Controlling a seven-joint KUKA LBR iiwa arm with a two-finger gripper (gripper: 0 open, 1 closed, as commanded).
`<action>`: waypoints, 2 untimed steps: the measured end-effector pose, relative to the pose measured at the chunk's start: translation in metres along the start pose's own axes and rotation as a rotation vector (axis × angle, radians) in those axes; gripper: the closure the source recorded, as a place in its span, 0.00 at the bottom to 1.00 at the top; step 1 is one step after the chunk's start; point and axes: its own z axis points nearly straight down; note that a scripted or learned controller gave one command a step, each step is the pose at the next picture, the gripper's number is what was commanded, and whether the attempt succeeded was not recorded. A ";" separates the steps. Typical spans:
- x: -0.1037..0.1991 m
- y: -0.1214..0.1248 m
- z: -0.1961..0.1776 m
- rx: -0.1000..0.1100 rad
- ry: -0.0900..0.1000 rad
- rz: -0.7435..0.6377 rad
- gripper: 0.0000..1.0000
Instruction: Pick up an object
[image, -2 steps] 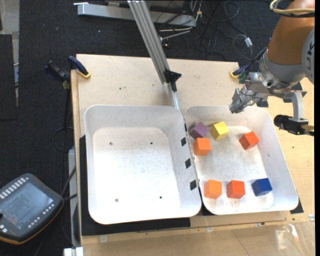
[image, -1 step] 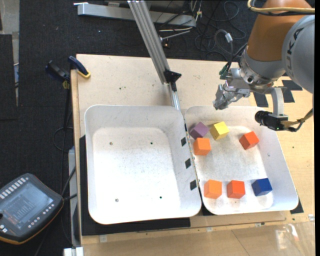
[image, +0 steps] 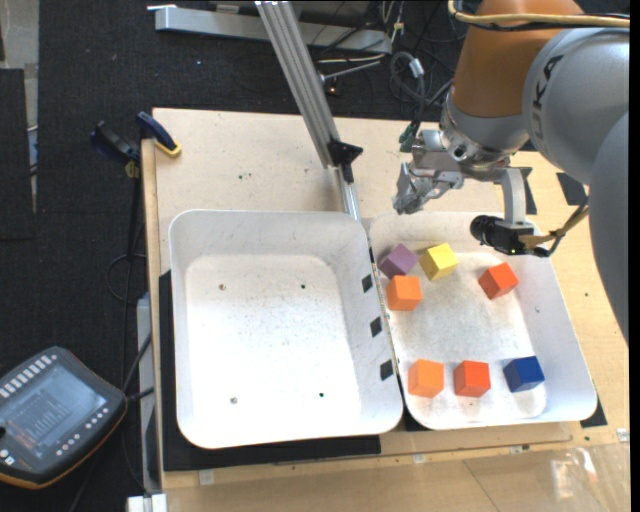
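Observation:
The right bin (image: 560, 330) holds several small cubes. A purple cube (image: 398, 260), a yellow cube (image: 438, 261) and an orange cube (image: 404, 292) cluster near its back left corner. A red-orange cube (image: 498, 280) lies further right. Along the front sit an orange cube (image: 426, 377), a red cube (image: 472, 378) and a blue cube (image: 523, 373). My gripper (image: 410, 203) hangs above the bin's back left edge, a little behind the purple and yellow cubes, with nothing seen between its fingers.
The left bin (image: 200, 300) lies beside the right one, a strip with black clips between them. A slanted metal rail (image: 310, 100) crosses the back of the bench. A blue and yellow clamp (image: 150, 135) sits at the bench's back left. A teach pendant (image: 50, 415) lies off the bench, front left.

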 end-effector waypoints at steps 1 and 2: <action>0.051 0.000 0.006 0.003 0.001 0.000 1.00; 0.096 0.009 0.019 0.001 0.000 0.000 1.00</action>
